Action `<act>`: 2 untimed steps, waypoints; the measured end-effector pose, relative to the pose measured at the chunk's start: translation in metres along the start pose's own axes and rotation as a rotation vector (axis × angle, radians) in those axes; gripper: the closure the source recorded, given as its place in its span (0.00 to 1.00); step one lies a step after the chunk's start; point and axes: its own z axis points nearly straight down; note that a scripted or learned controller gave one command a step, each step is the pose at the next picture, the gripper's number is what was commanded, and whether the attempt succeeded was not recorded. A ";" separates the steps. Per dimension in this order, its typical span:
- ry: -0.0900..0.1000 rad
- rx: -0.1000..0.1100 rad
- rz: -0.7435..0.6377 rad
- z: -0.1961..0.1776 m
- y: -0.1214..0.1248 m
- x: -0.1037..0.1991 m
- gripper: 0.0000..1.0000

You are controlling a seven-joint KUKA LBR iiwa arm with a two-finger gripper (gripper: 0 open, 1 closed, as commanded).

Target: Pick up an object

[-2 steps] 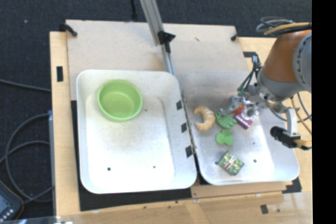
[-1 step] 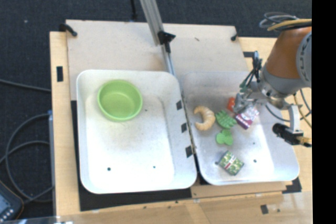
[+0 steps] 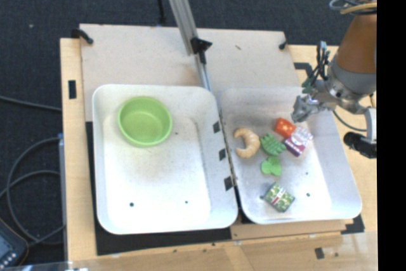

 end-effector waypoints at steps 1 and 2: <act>0.002 0.005 -0.001 -0.005 0.001 -0.001 1.00; 0.003 0.004 -0.005 -0.021 0.002 0.054 1.00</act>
